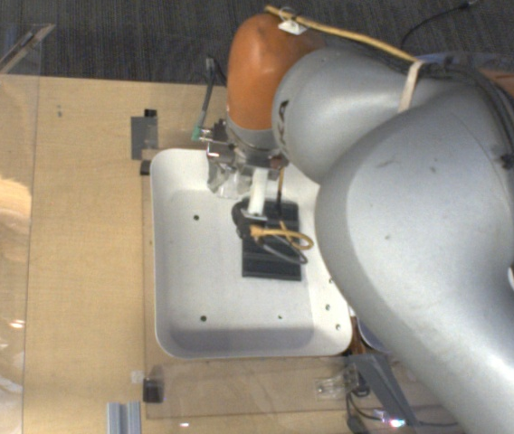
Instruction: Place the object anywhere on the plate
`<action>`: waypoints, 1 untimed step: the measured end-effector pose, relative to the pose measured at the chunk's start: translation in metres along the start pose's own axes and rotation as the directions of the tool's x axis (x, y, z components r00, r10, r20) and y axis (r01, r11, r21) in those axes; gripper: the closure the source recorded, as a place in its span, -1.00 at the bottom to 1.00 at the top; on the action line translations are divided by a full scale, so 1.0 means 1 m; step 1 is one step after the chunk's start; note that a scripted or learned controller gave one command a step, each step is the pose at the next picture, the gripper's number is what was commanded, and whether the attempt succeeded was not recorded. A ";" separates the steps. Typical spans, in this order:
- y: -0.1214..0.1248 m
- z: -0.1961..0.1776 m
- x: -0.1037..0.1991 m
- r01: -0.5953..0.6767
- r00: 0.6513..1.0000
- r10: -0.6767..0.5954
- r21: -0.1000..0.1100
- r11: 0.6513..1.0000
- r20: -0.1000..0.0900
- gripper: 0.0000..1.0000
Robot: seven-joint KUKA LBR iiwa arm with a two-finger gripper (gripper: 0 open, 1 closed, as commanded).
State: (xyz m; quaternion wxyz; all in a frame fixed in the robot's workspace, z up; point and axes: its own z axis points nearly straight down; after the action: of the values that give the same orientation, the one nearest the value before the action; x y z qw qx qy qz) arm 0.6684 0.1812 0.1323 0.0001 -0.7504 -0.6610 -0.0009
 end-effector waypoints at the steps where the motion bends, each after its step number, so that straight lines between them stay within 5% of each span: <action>1: -0.106 0.041 0.044 0.184 0.983 -0.184 -0.011 0.983 -0.007 1.00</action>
State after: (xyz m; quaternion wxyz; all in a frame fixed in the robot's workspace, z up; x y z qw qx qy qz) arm 0.5689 0.2382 0.0914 -0.0014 -0.6859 -0.7276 -0.0071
